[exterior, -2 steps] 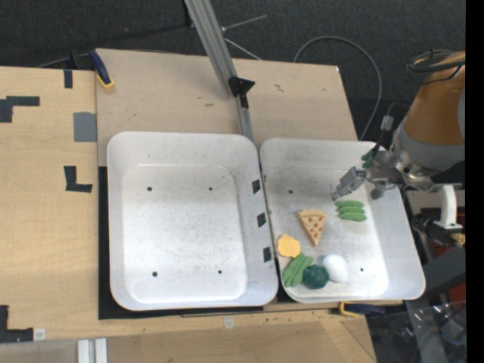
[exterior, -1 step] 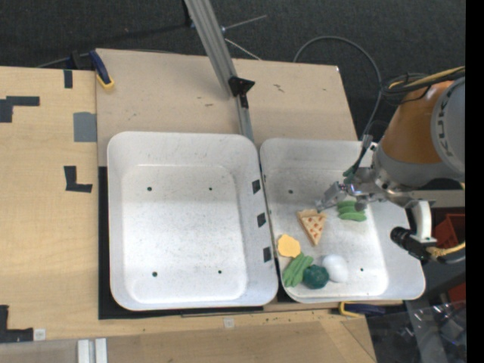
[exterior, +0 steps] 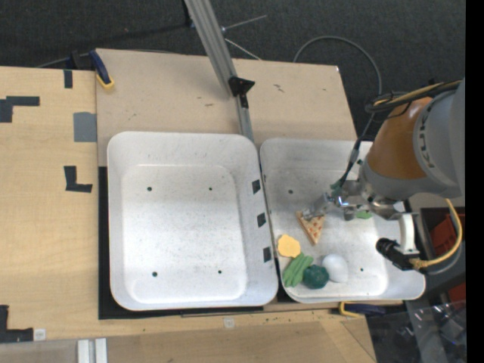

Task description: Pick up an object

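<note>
The pincer (exterior: 321,205), fingers' state unclear, hangs just above a tan, speckled pizza-slice wedge (exterior: 311,226).

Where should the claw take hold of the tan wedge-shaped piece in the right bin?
Judging from this view, across the narrow lower tip of the tan wedge, coming straight down. It lies flat on the right bin floor with bare floor on both sides; the claw sits beside its upper edge.
</note>
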